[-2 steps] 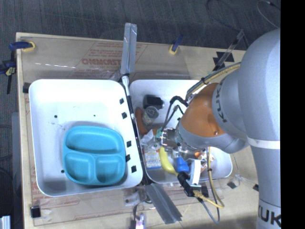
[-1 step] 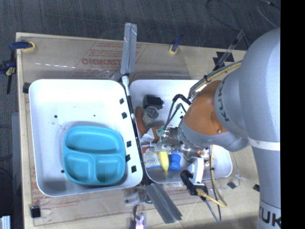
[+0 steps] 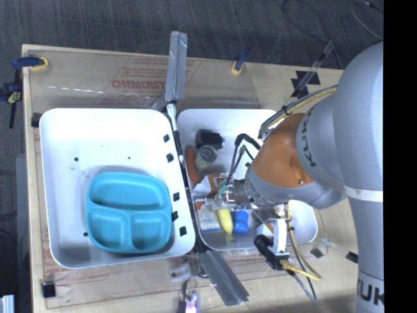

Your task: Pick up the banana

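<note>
Step in hand, by my read: reach/approach. Grey KUKA arm w/ orange band [image 3: 287, 158] hangs low over the right white plastic bin [image 3: 221, 117], centre-right of frame. Small yellow banana [image 3: 225, 222] lies at bin's lower edge, between a printed card [image 3: 208, 218] & blue block [image 3: 240, 222]. Gripper state: can't tell. Next: close squarely on banana, clear of neighbours, lift. Teal divided tray [image 3: 130, 210] sits in left bin.

Tray [image 3: 128, 212] in left bin [image 3: 58, 142]; banana [image 3: 225, 221] in right bin [image 3: 215, 117], seemingly under arm [image 3: 306, 162].
</note>
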`<state>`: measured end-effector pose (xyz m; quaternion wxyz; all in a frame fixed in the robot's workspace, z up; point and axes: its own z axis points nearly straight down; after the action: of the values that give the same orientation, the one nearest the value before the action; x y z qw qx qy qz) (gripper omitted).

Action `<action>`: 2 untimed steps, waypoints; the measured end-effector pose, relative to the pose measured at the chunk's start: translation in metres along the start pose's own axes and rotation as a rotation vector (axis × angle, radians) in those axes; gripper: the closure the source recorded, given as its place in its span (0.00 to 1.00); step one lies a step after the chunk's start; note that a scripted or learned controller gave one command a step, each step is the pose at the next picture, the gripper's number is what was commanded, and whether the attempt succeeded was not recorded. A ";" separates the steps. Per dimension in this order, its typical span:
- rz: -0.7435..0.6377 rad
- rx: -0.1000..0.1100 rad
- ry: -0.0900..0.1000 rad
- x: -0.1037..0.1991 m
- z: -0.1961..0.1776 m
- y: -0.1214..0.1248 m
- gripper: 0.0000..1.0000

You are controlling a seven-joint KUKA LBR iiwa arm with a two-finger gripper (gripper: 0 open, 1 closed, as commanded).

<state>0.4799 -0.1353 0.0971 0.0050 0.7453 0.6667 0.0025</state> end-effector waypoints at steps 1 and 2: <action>0.245 -0.002 -0.005 0.008 0.001 -0.002 1.00; 0.618 0.017 0.000 0.061 -0.094 0.027 1.00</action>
<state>0.5122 -0.0777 0.1908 -0.0025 0.9128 0.4084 -0.0017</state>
